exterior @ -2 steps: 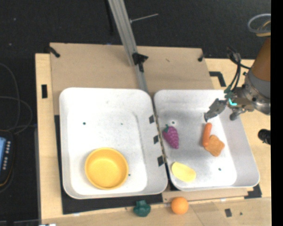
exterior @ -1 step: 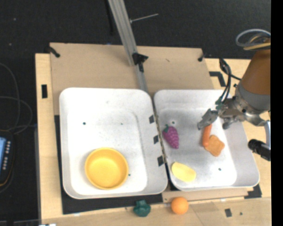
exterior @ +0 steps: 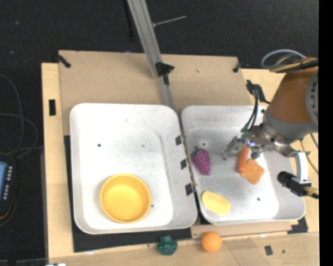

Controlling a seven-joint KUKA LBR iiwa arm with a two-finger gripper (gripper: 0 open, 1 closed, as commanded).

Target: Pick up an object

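My gripper hangs low over the right side of the right bin, with the orange-banded wrist above it. Its fingers stand spread, open. Straight beneath them lies an orange carrot-like toy, whose upper end reaches up between the fingers; I cannot tell whether they touch it. A purple bunch of grapes lies at the bin's left side. A pale yellow piece rests near the bin's front edge.
The left bin holds a yellow bowl at its front. On the bench in front of the bins lie an orange ball and a small green toy. A grey metal pole slants up behind the bins.
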